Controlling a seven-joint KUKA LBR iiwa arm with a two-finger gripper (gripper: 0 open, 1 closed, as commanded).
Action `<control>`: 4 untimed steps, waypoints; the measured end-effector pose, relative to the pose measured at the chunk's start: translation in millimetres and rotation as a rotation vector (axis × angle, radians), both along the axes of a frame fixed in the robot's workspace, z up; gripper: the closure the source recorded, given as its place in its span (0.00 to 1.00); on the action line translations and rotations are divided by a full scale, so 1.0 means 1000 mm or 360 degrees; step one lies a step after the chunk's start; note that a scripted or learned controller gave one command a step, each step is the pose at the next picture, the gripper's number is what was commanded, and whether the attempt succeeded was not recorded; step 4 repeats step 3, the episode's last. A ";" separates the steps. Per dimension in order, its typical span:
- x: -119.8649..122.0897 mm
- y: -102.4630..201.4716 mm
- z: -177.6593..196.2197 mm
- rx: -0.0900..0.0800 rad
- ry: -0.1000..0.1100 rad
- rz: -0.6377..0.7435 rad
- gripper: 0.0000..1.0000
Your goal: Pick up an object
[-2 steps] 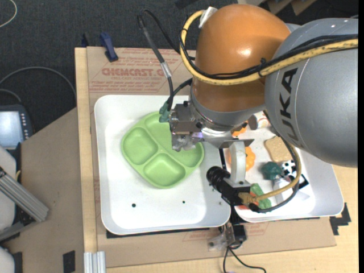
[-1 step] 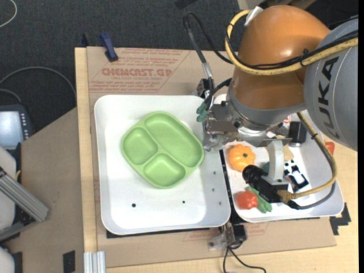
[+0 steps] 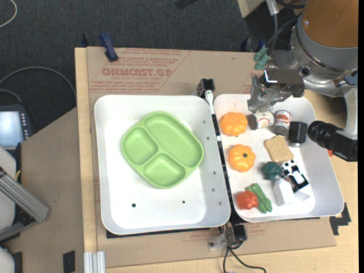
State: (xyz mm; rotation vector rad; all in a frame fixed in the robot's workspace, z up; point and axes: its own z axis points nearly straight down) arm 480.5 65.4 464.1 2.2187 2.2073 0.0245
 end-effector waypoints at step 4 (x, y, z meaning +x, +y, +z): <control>-0.001 0.108 -0.024 0.0000 0.0023 0.0016 1.00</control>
